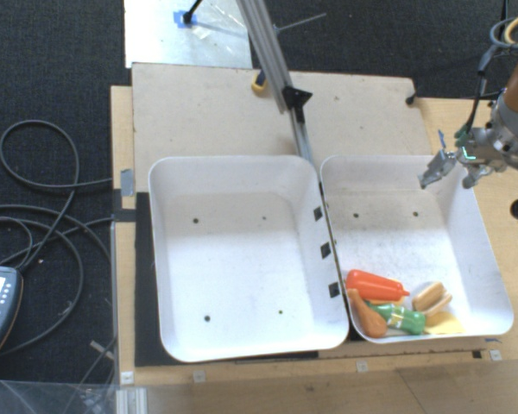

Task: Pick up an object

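Observation:
Several toy foods lie in the near corner of the right bin (475, 231): an orange-red carrot (376, 285), a second orange piece (368, 315), a green piece (405, 320), a tan bun (431, 297) and a pale yellow slice (447, 322). My gripper (454, 170) hangs over the far right rim of that bin, well away from the pile. Its two fingers are spread apart with nothing between them.
The left bin (168, 257) stands beside the right one, sharing a middle wall with black marks. A slanted metal pole (268, 41) crosses the back of the bench. Cables and a pendant lie on the dark floor at left.

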Motion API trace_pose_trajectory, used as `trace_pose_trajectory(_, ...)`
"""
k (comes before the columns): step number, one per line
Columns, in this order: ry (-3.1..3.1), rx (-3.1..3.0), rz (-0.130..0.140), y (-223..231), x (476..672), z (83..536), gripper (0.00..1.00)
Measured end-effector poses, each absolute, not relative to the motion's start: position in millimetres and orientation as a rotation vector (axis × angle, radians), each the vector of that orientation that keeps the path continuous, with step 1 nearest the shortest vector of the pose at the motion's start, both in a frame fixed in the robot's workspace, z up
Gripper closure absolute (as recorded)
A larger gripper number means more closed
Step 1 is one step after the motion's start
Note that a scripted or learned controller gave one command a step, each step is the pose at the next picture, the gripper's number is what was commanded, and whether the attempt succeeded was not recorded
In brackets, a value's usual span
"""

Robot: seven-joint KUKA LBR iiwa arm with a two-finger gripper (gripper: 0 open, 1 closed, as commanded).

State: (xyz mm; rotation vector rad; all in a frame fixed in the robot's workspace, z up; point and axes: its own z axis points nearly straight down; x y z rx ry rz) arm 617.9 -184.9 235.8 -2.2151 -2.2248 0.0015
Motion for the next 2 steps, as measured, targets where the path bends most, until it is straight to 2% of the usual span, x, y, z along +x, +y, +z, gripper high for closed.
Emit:
trace_pose_trajectory(1,-2.230,-2.215,-0.001,-185,618.7,238,0.00)
trace_pose_trajectory(2,-2.223,-2.217,0.003,-188,624.5,178,0.00)
